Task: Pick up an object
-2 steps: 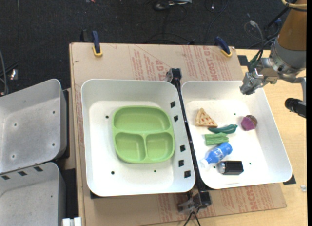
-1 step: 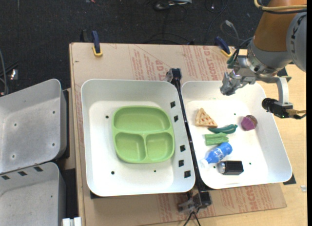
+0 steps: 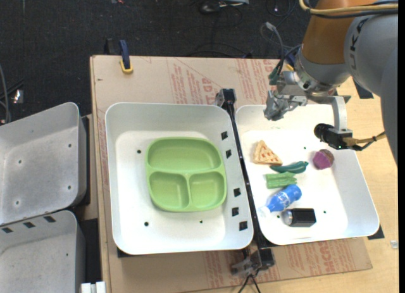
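The end effector [image 3: 277, 109] hangs over the far left corner of the right white plastic bin [image 3: 364, 222], above bare floor and apart from every item, so nothing is gripped; whether it is released or clenched I cannot tell. The candidates sit clustered mid-bin: a tan waffle-patterned triangular wedge [image 3: 266, 154], a dark green pepper-shaped toy [image 3: 290, 167], a blue crumpled bottle [image 3: 282, 198], a small black block [image 3: 303, 216] and a purple round piece [image 3: 323, 159]. The wedge lies nearest, likely the easiest target. In the left white bin [image 3: 120, 222] rests a lime-green three-compartment tray [image 3: 186, 173].

Tray [image 3: 186, 173] in left bin [image 3: 120, 127] (toys [image 3: 282, 181] in right bin [image 3: 361, 212]).
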You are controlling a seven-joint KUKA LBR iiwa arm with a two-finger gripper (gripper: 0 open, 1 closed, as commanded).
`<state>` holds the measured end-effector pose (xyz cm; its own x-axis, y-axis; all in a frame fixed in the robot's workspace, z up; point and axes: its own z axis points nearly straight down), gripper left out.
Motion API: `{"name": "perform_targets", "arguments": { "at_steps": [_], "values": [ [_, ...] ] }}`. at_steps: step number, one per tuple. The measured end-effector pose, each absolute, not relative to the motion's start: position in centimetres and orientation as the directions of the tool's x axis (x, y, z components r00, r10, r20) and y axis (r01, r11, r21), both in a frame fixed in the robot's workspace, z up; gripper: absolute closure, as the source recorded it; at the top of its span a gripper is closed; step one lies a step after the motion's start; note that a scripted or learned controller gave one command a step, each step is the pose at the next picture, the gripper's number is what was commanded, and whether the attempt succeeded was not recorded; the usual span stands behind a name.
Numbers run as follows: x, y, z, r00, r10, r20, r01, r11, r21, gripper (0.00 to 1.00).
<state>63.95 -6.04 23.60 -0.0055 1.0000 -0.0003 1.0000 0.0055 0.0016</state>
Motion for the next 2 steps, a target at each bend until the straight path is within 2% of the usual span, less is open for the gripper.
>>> {"name": "perform_targets", "arguments": {
  "at_steps": [1, 2],
  "values": [
    [64.5, -0.3, 24.2, -0.007, 1.000, 0.000, 1.000, 0.007, 0.002, 1.00],
    [64.2, 5.7, 24.8, -0.008, 1.000, 0.001, 1.000, 0.008, 0.001, 1.00]
  ]
}}
